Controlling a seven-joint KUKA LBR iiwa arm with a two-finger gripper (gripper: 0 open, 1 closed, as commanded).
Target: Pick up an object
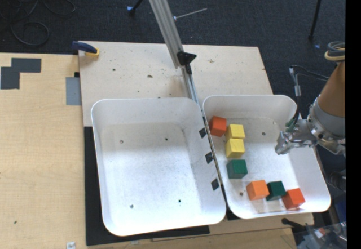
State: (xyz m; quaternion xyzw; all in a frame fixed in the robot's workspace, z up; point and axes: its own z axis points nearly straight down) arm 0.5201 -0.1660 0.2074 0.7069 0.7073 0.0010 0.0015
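Note:
Several small blocks lie in the right bin (265,104). An orange block (218,125) sits near its left wall, with two yellow blocks (236,131) (235,147) and a green block (237,168) in a row below it. Toward the front lie an orange block (257,190), a dark green block (276,190) and a red-orange block (293,198). My gripper (284,146) hangs over the right side of this bin, to the right of the yellow blocks, and nothing shows between its fingers.
The left bin (107,129) stands beside the right one, with a divider bearing black clips (209,157) between them. A slanted aluminium pole (168,28) rises behind the bins. A blue and yellow clamp (86,48) lies at the bench's back left corner.

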